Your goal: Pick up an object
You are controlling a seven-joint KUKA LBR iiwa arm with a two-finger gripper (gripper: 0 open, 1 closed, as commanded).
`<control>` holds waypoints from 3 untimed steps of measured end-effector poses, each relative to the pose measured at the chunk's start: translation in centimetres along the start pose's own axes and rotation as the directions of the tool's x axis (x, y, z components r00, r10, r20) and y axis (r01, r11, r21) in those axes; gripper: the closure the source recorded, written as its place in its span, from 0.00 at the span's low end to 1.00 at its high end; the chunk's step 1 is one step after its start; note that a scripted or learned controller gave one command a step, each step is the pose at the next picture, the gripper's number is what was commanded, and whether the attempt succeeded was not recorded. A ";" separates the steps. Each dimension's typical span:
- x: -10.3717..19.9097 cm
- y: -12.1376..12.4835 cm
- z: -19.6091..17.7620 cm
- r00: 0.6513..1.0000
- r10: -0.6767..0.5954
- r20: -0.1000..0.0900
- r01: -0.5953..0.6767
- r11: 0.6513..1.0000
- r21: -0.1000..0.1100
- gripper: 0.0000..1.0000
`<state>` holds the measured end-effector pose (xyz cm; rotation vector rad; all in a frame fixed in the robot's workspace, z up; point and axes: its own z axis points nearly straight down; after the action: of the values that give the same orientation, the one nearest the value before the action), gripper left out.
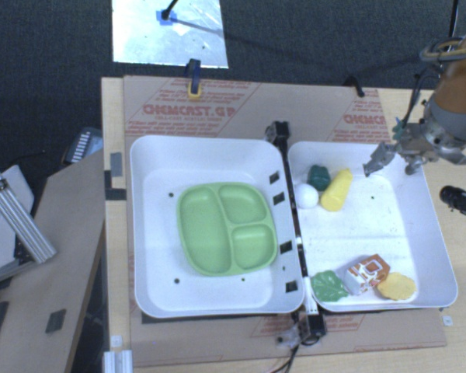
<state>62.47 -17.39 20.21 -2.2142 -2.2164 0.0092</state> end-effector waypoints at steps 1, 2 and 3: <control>0.0 0.3 -0.7 1.000 -0.002 0.002 0.003 1.000 -0.012 0.00; -0.4 -0.2 5.3 1.000 0.000 0.002 0.000 1.000 -0.008 0.00; -0.9 0.4 9.8 1.000 0.000 0.002 0.000 1.000 -0.009 0.00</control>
<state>62.79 -18.29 10.46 -2.2204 -2.2220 0.0017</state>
